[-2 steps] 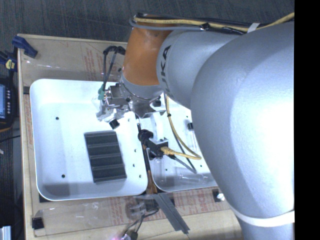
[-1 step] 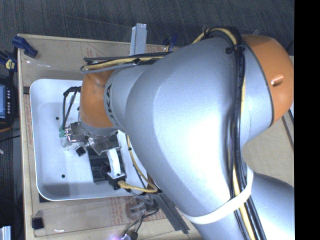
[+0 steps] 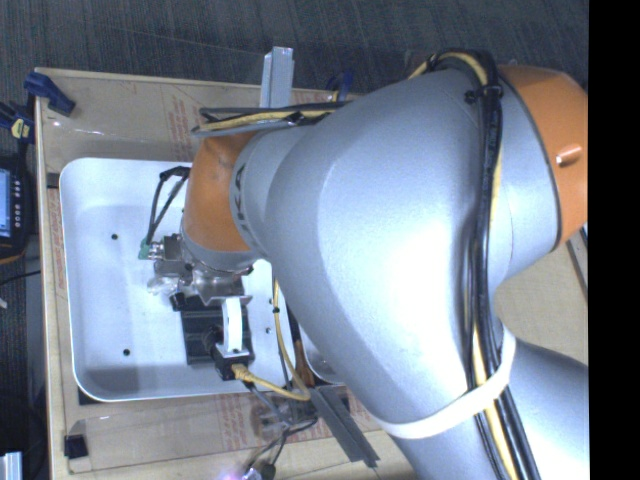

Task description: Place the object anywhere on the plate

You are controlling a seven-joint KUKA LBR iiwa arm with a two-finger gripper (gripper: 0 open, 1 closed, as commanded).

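Hanging low over the left white bin [image 3: 90, 268], toward its three o'clock side, the end effector [image 3: 215, 333] hides whether it is open or closed, and no object or plate is discernible, so handling and grasp point can't be judged.

**Colours and Surface Patterns**

The arm [image 3: 400, 258] is matt grey, with an orange band [image 3: 215, 193] above the wrist and a second orange section [image 3: 555, 158] at its upper joint. Black and yellow cables [image 3: 480, 98] run along the arm casing. The gripper [image 3: 215, 343] body is black with a white panel on one side; a small green part [image 3: 146, 251] sits beside the wrist. The bin [image 3: 90, 268] is plain white, with a few small dark dots on its floor. The desk [image 3: 130, 98] is pale tan with faint reddish printed lines. Blue clamps [image 3: 48, 90] sit at the desk's far left corner. The floor [image 3: 200, 13] is dark grey with a fine woven texture.
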